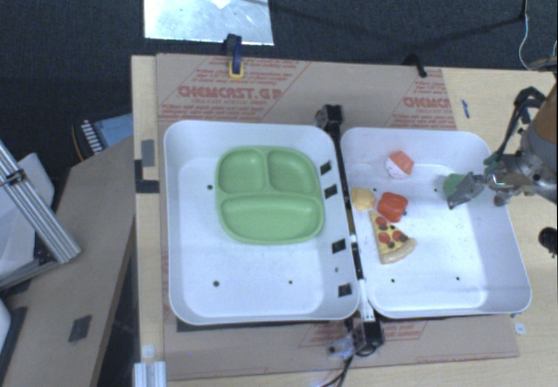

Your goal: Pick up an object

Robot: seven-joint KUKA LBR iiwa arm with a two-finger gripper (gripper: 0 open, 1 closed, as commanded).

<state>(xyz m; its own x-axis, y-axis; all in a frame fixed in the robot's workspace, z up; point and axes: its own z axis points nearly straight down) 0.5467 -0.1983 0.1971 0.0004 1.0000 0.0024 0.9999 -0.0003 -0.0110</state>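
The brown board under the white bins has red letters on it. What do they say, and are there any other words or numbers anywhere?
"CHEMCAST" followed by "GP": red print on the brown board, above the left bin; the last letters are blurry.
The same red print again on the board above the right bin, slanted and too blurred to read.
Faint red print along the board's front edge: too small to read.
The green plate and toy foods carry no words.

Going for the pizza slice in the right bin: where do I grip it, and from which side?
Come straight down on the pizza slice. It lies flat, so probably pinch across its wide crust end, nearest the bin's front. Keep away from its narrow tip, which sits close to the red piece.
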